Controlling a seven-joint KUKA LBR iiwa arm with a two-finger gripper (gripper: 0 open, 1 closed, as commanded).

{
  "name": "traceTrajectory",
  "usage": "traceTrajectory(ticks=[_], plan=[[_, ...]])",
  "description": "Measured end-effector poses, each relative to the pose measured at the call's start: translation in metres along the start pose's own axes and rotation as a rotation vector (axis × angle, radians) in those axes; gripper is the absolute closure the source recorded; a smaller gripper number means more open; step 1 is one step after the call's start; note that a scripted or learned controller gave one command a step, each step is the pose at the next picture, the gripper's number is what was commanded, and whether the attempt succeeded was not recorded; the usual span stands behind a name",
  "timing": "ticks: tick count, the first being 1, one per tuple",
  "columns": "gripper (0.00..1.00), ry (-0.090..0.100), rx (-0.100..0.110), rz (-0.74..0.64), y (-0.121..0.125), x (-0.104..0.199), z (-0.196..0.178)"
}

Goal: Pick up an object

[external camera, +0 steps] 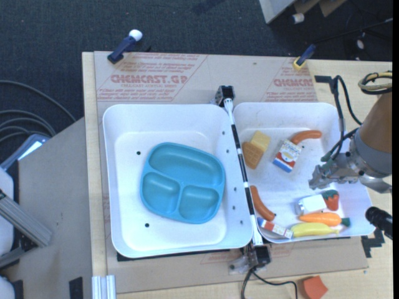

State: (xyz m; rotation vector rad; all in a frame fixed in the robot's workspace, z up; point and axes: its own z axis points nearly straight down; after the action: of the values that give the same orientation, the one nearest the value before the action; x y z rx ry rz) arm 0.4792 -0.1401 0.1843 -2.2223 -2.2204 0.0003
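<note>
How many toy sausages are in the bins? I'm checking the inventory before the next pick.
2. One sausage lies near the right bin's far wall, beside the small carton; the other sausage lies along its left edge. The arm may hide more.

The divided plate [182, 182] lies in the left bin [118, 167]. In the right bin [274, 112], bread [256, 149] at ten o'clock, carrot [321, 217] and banana [312, 230] at five.

Toy foods [319, 218] loose in right bin [274, 114]
</note>
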Motion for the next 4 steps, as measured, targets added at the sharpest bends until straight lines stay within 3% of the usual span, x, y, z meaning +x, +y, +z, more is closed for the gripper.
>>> traceTrajectory(ticks=[1, 2, 3, 4], plan=[[0.0, 0.0, 0.0, 0.0, 0.0, 0.0, 0.0], [0.0, -0.001, -0.002, -0.001, 0.0, 0.007, 0.089], [0.0, 0.002, 0.002, -0.001, 0.0, 0.031, 0.1], [1.0, 0.001, 0.001, 0.0, 0.0, 0.031, 0.091]])
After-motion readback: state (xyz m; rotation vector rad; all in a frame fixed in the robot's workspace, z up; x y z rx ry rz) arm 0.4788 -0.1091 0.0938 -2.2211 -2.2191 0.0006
